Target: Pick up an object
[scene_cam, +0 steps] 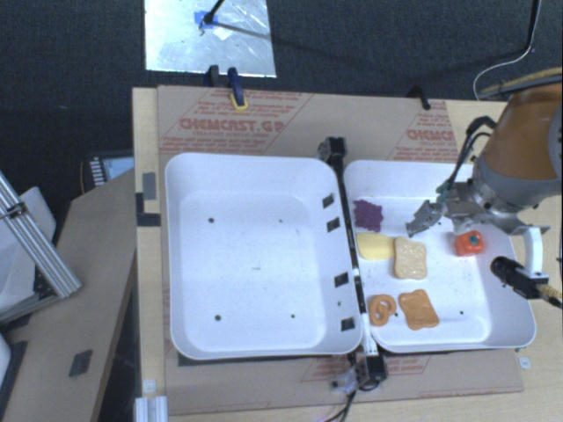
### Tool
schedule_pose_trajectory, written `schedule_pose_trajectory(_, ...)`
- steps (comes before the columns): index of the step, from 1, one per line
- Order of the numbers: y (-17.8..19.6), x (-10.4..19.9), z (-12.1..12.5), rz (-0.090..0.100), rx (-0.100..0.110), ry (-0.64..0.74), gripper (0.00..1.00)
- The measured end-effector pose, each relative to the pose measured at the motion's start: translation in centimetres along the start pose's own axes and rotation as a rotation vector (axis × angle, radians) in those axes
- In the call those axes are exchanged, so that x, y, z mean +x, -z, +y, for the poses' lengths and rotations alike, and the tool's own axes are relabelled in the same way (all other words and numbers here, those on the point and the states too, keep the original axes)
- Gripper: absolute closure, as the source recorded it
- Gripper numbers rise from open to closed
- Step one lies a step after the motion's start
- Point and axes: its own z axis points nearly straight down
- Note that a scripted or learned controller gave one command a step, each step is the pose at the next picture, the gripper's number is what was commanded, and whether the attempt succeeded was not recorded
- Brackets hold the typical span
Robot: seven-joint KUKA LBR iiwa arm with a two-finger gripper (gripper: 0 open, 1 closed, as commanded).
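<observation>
Jaws (424, 221) hover low in the right bin (506, 328); whether they're apart or together, I cannot tell. Just below sits a flat tan cracker (410, 258), beside a smooth yellow wedge (375, 248). Thin, flat pieces could slip a pinch. A bumpy purple cluster (368, 214) and a glossy orange toy (469, 243) look easier.

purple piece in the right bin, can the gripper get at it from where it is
Probably yes: the purple piece lies alone near the divider, nothing on top, and the gripper hangs just to its right.
</observation>
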Motion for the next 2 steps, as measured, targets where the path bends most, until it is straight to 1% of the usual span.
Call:
schedule_pose_trajectory(1,-4.7,3.9,-7.5,0.004,0.01,-0.001,0.0)
schedule_pose_trajectory(2,3.2,5.4,-2.3,-0.001,-0.011,0.005,0.0)
